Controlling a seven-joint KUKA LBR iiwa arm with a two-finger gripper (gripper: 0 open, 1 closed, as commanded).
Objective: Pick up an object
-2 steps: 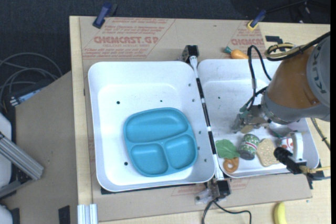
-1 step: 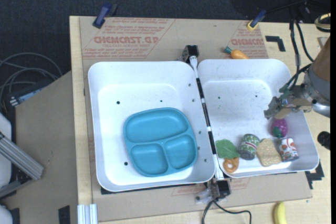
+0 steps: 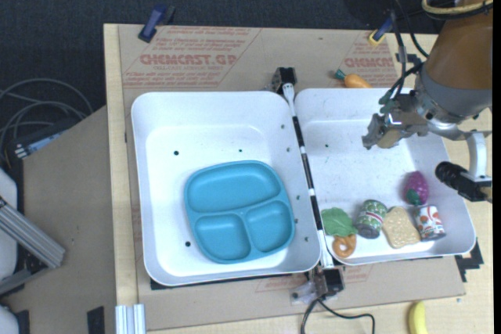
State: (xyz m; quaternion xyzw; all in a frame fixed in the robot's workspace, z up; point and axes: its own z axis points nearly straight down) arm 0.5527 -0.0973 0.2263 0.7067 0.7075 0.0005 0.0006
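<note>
Bench w/ two white bins: gripper [image 3: 381,133], jaw state unclear, hovers over right bin [image 3: 344,117], well off the toys [image 3: 387,221], so a straight descent would prob. close on nothing.

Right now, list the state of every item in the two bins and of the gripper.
Blue three-compartment plastic tray: lying flat in the left bin, nothing in its compartments.
Green leafy toy: lying in the right bin.
Orange ring-shaped pretzel: flat, beside the leafy toy.
Tan cracker-like slab: lying flat.
Purple round toy: resting, untouched.
Small red-and-white can: on its side.
Gripper: above the right bin, holding nothing visible.
</note>
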